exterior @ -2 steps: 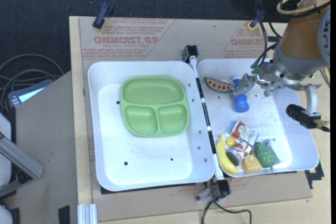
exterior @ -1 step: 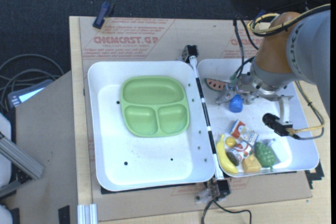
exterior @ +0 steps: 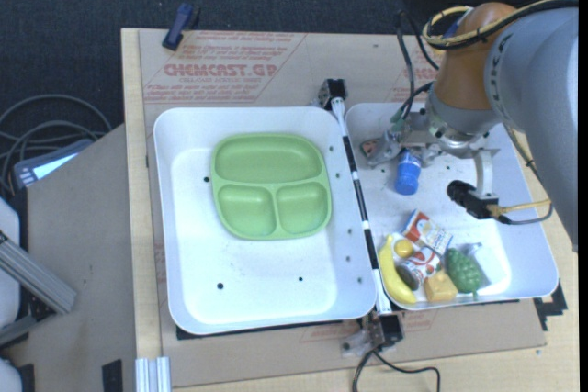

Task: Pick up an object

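From my remote station I watched the grey arm (exterior: 542,50), its orange band (exterior: 473,60) bright at the upper right of the frame, reach down into the right-hand bin (exterior: 524,197). The gripper (exterior: 409,151) sat low over the upper left part of that bin, at a small blue bottle-like object (exterior: 407,174) that stood out just beneath it; the wrist and its fittings covered the tips, so I could not tell whether the object was clasped, merely touched, or how the pincer was set. A small brownish piece (exterior: 370,148) lay just to the left of the gripper, too small for me to name. At the lower part of the same bin a cluster of toy food crowded together: a yellow banana (exterior: 397,275), a red-and-white packet (exterior: 423,243), a green bumpy item (exterior: 466,271) and a yellow block (exterior: 441,287), touching or overlapping so that their edges were hard to separate. A black fitting (exterior: 469,197) with a yellow cable hung off the arm above the bin's right half. In the left-hand bin (exterior: 184,262), center of the frame, lay a green three-compartment tray (exterior: 271,184). The arm's bulk was cut off by the right edge.
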Robot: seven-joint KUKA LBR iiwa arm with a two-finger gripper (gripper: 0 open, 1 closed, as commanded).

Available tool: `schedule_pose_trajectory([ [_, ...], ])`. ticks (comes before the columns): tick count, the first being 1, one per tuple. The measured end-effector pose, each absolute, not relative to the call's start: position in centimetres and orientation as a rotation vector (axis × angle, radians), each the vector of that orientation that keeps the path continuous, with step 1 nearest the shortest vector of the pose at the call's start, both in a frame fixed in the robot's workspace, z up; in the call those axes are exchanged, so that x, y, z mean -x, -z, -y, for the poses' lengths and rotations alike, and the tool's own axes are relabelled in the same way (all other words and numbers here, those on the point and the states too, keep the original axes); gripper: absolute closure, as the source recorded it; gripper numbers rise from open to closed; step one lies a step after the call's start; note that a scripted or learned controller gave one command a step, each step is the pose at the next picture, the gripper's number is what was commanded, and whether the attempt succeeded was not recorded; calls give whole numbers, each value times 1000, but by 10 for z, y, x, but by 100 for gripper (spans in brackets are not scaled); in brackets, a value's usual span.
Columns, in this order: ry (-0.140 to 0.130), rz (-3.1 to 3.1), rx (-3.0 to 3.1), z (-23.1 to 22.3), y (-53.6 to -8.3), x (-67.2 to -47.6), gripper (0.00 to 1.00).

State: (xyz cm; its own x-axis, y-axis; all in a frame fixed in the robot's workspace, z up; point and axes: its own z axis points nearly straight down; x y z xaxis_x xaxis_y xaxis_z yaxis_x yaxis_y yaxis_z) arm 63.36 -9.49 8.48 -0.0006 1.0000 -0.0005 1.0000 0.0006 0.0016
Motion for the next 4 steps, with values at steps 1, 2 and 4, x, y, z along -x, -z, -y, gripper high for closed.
schedule_pose_trajectory([
  [1, -1, -2223, -2219, 98, -85, -667, 0],
  [2, 2, -2223, -2223, 100, -85, -640, 0],
  [4, 1, -2221, -2223, 111, -95, -627, 100],
])
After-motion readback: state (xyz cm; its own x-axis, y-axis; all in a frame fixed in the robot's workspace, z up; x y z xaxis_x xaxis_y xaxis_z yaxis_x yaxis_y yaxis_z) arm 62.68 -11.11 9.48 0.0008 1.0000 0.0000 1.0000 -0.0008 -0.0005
